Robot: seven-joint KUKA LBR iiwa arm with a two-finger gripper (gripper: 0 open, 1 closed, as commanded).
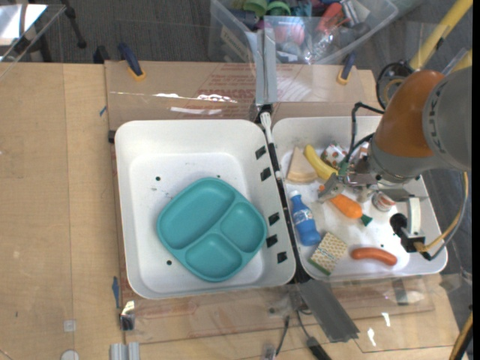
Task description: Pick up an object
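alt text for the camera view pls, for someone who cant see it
A grey robot arm with an orange band reaches from the right, its gripper low in the right white bin above a toy carrot, near a banana, blue bottle and sausage. The left white bin holds a teal divided plate.

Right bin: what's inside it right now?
The right bin holds a banana, a tan wedge, a carrot, a blue bottle, a checkered block and a sausage. The arm covers whatever lies beneath it.
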